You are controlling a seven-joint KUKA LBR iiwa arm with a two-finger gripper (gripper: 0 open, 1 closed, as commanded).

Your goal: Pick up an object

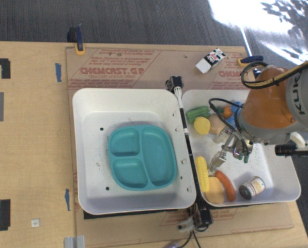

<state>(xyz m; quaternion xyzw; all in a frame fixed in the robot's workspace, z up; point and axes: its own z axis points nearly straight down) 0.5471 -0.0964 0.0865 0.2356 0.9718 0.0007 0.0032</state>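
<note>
Corn cob (pixel 200 167), yellow, lengthwise by bin wall

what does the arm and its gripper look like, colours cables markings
The arm is grey with a broad orange band above the wrist and part of a dark letter on its casing. Black cables loop around the wrist. The gripper is slim bare metal with small green details nearby.

Bright, even daylight overall — a blown-out sun patch glares on the grey floor (pixel 257 9) beyond the right bin (pixel 278 190), dappled with leaf-like shadows. Soft shadows inside that bin; the image is slightly soft, low-resolution.
</note>
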